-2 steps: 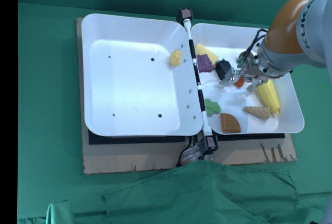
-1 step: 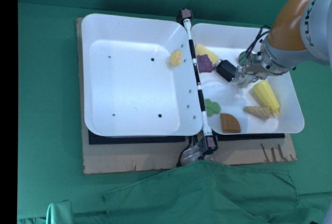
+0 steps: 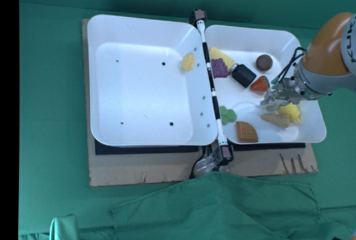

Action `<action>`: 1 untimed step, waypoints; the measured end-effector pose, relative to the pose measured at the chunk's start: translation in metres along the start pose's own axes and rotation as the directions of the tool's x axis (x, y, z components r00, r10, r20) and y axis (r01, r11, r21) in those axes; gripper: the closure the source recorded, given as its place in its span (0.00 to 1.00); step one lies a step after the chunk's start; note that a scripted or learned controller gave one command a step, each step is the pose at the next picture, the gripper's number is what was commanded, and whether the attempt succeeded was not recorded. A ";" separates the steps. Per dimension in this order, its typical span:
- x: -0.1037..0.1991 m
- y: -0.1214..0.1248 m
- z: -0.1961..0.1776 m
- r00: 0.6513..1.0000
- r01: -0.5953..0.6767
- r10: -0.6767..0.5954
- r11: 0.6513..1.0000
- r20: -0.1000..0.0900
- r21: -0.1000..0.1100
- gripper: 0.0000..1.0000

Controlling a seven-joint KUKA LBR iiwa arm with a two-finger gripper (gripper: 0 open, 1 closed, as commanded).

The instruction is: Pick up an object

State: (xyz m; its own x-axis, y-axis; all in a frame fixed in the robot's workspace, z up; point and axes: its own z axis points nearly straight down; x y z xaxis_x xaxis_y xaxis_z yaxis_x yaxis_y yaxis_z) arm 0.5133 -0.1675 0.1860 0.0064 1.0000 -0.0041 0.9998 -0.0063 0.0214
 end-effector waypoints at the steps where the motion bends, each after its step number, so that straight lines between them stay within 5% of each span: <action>1: 0.007 -0.040 -0.001 1.000 0.001 -0.001 1.000 0.007 -0.006 1.00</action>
